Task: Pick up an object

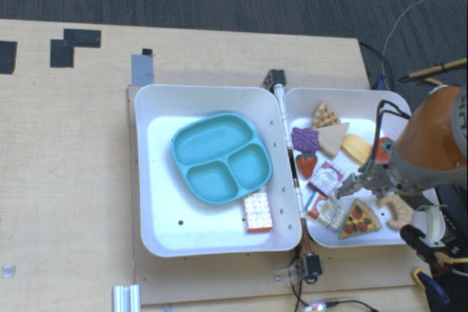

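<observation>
The right bin (351,100) holds several toy foods: a waffle piece (325,115), a purple item (305,139), a white wedge (333,139), a yellow cheese block (357,148), a strawberry (306,165), a pink packet (327,177), a second small packet (330,214), a pizza slice (360,220) and a tan piece (399,210). My gripper (349,186) hangs low over the middle of this bin, just right of the pink packet and above the pizza slice. The arm's wrist hides what lies beneath it.
The left bin (157,157) carries a blue divided plate (221,157) and a small red-and-white box (257,212) near its front right corner. A metal divider (285,135) separates the bins. Cables (307,270) lie at the bench's front edge.
</observation>
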{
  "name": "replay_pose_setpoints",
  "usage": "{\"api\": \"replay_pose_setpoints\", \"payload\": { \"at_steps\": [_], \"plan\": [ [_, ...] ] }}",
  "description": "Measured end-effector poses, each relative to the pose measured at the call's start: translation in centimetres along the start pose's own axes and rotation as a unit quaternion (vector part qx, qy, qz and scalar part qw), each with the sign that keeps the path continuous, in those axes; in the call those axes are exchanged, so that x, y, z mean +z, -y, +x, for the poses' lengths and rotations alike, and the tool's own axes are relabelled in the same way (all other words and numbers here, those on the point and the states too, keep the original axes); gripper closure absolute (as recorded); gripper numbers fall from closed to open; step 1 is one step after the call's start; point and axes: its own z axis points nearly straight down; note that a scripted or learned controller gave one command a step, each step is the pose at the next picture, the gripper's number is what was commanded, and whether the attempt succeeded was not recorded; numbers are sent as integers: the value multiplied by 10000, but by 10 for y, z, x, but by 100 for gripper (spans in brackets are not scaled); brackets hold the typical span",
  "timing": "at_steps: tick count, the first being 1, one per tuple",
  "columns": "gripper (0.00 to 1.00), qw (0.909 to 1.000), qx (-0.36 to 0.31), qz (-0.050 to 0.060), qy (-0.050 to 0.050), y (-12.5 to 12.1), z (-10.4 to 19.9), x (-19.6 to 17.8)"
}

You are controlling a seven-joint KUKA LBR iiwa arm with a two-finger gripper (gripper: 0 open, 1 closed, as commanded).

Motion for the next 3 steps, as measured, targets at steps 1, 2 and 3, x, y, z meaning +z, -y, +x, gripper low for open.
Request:
{"api": "replay_pose_setpoints", "payload": {
  "at_steps": [1,2,3],
  "plan": [
    [100,10000,-8,-20,0,-2,1,-11],
    [0,10000,-8,-18,-1,-2,1,-11],
    [0,10000,-4,52,-16,4,16,9]
  ]
}}
